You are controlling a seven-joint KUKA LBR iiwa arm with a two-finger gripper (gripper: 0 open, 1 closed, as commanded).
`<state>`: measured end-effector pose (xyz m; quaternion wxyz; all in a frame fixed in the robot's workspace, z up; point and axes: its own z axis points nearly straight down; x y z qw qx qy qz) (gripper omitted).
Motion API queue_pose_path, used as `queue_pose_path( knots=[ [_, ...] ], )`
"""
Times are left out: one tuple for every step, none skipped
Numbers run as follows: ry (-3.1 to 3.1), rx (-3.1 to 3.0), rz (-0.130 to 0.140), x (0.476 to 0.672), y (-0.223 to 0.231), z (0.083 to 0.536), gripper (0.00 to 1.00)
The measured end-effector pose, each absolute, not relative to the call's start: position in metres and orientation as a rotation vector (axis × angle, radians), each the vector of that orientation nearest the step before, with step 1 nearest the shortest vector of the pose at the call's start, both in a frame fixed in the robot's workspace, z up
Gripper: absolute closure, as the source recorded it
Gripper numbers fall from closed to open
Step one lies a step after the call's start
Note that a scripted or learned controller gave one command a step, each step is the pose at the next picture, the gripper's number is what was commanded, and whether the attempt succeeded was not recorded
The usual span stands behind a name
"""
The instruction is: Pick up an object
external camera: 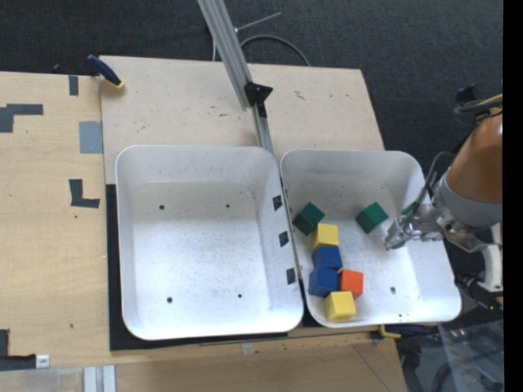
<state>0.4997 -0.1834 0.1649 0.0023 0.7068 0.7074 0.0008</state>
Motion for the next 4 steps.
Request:
queue_pose_path(
  knots=[
    [2.22,2.215,0.004,0.504,-0.178,0.226,1.0],
    [2.22,2.216,0.003,0.505,-0.178,0.275,1.0],
    [2.229,2.215,0.003,0.519,-0.124,0.279,1.0],
    [2.231,2.215,0.0,0.542,-0.066,0.268,1.0]
  ],
)
